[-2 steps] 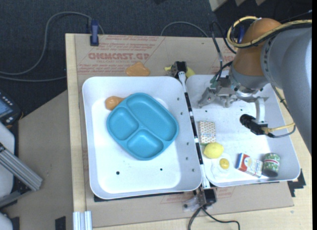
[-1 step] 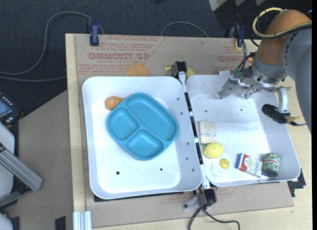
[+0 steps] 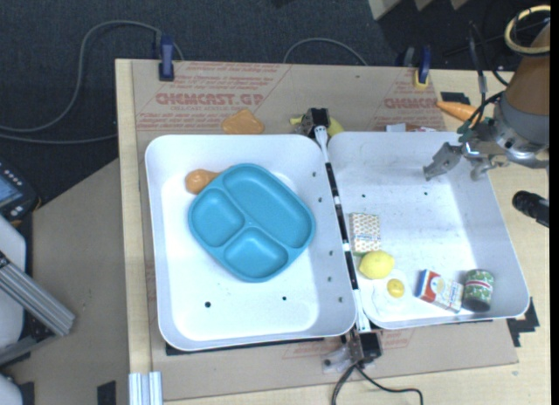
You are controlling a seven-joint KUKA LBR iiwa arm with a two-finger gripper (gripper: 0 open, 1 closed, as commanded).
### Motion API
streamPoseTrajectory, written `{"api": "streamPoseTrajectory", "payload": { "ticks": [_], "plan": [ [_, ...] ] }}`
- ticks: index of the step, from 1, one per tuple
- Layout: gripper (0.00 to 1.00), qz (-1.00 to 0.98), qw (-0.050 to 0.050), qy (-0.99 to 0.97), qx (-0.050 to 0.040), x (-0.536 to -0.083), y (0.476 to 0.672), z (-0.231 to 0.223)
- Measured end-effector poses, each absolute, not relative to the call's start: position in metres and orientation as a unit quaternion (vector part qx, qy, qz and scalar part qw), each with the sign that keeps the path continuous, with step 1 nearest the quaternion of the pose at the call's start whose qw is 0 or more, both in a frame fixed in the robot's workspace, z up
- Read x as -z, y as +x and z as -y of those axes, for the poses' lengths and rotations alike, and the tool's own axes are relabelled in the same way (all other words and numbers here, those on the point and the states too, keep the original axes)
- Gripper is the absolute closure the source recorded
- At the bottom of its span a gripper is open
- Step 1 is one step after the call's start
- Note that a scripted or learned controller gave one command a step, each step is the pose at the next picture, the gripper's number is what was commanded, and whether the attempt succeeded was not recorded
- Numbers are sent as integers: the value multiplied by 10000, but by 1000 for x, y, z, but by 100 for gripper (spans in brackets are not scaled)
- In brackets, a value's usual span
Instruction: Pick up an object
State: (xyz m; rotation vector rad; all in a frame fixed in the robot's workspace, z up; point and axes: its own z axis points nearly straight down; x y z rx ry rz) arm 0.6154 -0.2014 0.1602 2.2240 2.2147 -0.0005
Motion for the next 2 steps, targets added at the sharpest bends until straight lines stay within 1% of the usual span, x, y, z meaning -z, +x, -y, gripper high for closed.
{"api": "streamPoseTrajectory", "payload": {
  "ticks": [1,2],
  "plan": [
    [0,-7042,-77,7100,36,-92,480,206],
    [0,-7103,26,7039,-12,-84,543,115]
  ]
}}
